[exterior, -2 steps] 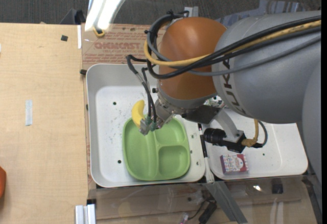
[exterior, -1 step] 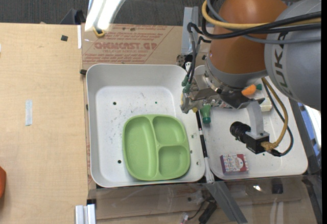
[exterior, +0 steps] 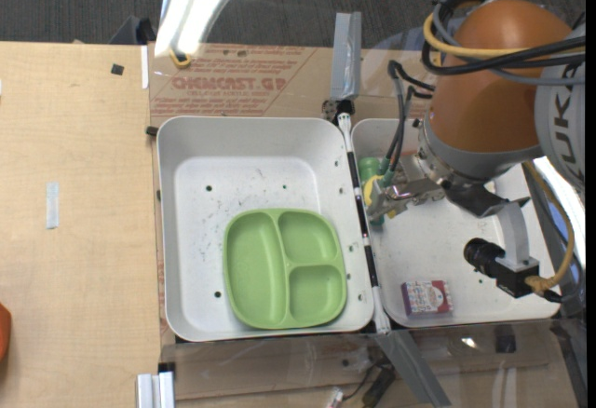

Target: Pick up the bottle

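Now at approach step | bottle (exterior: 373, 181), green, in right bin (exterior: 466, 299) against its left wall | pincer (exterior: 402, 190) just beside it, grip state impossible to tell, hidden under wrist | next: centre over bottle, close, lift straight | green tray (exterior: 284, 266) in left bin (exterior: 186, 210)

The bin wall (exterior: 358, 201) and arm (exterior: 484, 89) crowd the bottle (exterior: 374, 175).

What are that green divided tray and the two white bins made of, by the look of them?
The green tray looks like moulded plastic: uniform colour, rounded compartments, a soft matte sheen. The left bin and right bin seem to be thin formed plastic too, smooth with rounded corners; the left one's floor is scuffed with dark specks.
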